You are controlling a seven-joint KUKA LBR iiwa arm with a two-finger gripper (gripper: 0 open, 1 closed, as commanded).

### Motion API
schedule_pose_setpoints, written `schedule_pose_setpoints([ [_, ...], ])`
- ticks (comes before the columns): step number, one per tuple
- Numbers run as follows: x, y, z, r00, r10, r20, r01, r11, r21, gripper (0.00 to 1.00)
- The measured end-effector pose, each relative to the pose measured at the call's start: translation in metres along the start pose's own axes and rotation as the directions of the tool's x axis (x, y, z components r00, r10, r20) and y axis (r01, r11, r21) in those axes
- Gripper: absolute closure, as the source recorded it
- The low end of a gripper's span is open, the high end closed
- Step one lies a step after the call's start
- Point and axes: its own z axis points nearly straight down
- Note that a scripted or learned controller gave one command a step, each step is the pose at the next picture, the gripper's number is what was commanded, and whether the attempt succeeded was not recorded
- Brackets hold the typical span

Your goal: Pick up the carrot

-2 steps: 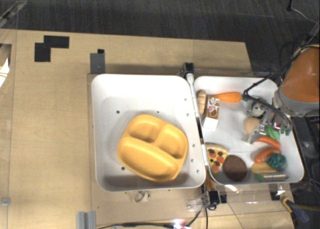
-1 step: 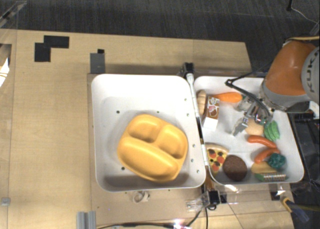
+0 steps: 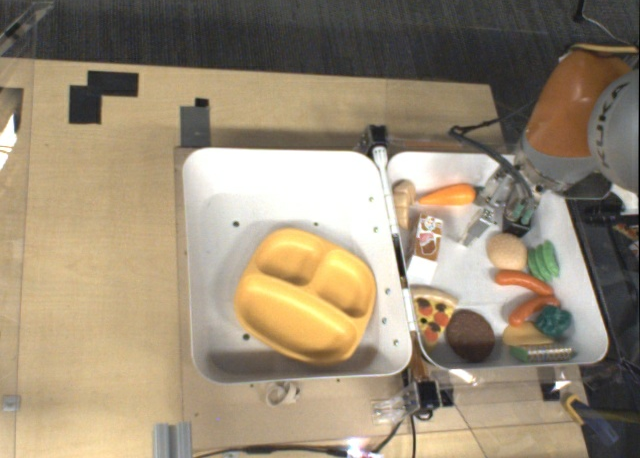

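Two white bins sit side by side on a wooden bench point(image 3: 100, 276), the left bin point(image 3: 215, 186) in the middle of the frame and the right bin point(image 3: 585, 296) toward the right edge. The left bin holds one large yellow bread-shaped lump point(image 3: 305, 293), resting a little below its centre. The carrot point(image 3: 447, 195) lies in the upper left part of the right bin, orange, its long axis roughly level, just right of a small tan peg-like piece point(image 3: 403, 198) that stands against the divider between the bins. The arm point(image 3: 585, 116) comes in from the upper right of the frame, its orange band showing above the wrist, and the gripper point(image 3: 483, 226) hangs over the upper middle of the right bin, just right of the carrot and a little below it. Its fingers look spread apart and nothing is between them; the carrot is close to it but not grasped. Below the carrot sits a small red and white carton point(image 3: 429, 238). Lower in that bin lie a pizza slice point(image 3: 433, 312), a dark brown ball point(image 3: 470, 335), a pale egg-like shape point(image 3: 507, 249), a sausage point(image 3: 522, 281) and several green pieces point(image 3: 545, 262) along the right side.
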Motion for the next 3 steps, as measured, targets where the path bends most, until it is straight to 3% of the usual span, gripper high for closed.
schedule_pose_setpoints([
  [1, -0.001, 0.012, -0.001, 1.000, 0.026, -0.006, -0.026, 0.999, 0.027, 0.00],
  [2, 0.009, 0.031, 0.000, 0.956, 0.294, 0.004, -0.294, 0.956, 0.025, 0.00],
  [3, 0.013, 0.037, 0.000, 0.956, 0.292, 0.005, -0.292, 0.956, 0.027, 0.00],
])
